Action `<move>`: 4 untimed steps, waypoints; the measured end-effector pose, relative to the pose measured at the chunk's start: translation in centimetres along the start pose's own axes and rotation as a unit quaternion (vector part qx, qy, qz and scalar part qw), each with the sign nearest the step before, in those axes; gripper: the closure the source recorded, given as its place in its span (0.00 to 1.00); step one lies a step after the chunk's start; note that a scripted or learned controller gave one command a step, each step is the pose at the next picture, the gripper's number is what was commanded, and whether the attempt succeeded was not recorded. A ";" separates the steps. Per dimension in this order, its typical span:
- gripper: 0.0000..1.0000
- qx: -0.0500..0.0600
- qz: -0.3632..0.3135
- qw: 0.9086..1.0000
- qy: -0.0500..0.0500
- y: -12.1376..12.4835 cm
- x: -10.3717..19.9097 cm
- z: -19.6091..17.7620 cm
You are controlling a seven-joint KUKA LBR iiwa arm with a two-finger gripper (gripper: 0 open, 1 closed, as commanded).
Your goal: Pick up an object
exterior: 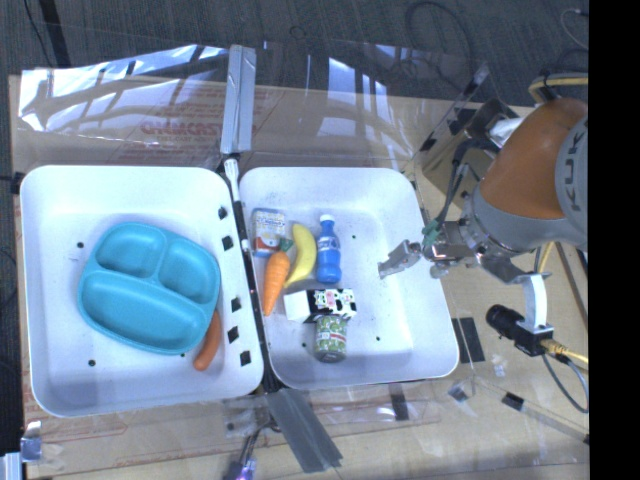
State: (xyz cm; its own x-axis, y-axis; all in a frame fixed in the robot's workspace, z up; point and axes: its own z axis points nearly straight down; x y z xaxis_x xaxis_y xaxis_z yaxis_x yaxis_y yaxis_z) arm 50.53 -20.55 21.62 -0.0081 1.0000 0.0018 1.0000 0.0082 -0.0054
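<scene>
Grey two-finger tool (400,260) seen above right white bin's (432,343) right side, its opening not discernible, nothing seen held, small blue plastic bottle (328,249) lying near yellow banana (303,254), orange carrot (275,280) alongside

Your arm (530,183) reaches in from the right; your gripper (405,258) hangs over the right bin's right edge.

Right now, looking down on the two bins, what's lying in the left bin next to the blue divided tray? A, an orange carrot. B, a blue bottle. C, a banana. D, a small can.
A: an orange carrot lies against the lower right edge of the blue tray in the left bin, while the banana, blue bottle and can sit in the right bin.
</scene>
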 end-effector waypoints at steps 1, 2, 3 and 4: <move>0.00 -0.002 -0.096 0.995 -0.001 3.1 1.6 12.5; 0.00 0.000 -0.125 0.992 0.000 12.9 4.5 12.5; 0.00 0.017 -0.133 0.991 0.001 14.2 5.5 12.9; 0.00 -0.001 -0.232 0.973 -0.004 9.6 9.8 12.3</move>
State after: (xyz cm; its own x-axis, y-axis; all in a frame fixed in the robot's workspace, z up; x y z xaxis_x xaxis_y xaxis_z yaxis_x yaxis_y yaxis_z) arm 59.98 -10.64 9.23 -0.4593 0.8883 -0.0044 0.8883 0.4593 -0.0038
